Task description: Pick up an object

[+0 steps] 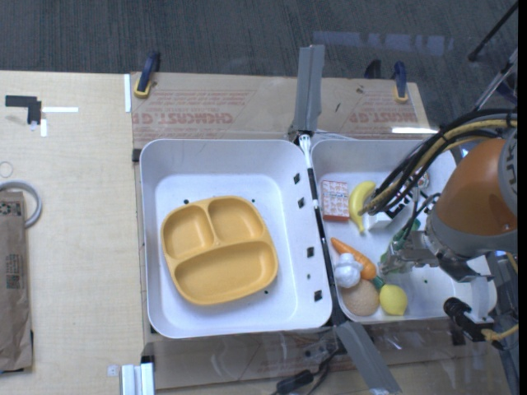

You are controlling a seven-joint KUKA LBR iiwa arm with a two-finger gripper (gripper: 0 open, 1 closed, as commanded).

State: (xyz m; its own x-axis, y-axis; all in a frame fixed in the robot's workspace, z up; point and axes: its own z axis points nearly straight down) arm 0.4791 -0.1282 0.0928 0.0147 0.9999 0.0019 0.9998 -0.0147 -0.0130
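Observation:
The right bin [428,151] holds several small items: a yellow banana [360,205], a red and white box [334,200], an orange carrot [355,256], a white garlic bulb [347,273], a tan round bun [361,299] and a yellow lemon [394,299]. My gripper [394,259] hangs low in this bin, just right of the carrot and above the lemon. The wrist and cables hide the bin floor behind it. I see nothing clearly held.
The left bin [165,171] carries a yellow divided plate [219,249]. A metal divider [309,97] runs between the bins at the back. Blue clamps [148,71] hold cardboard behind them. A brown paper bag [12,278] lies at the far left.

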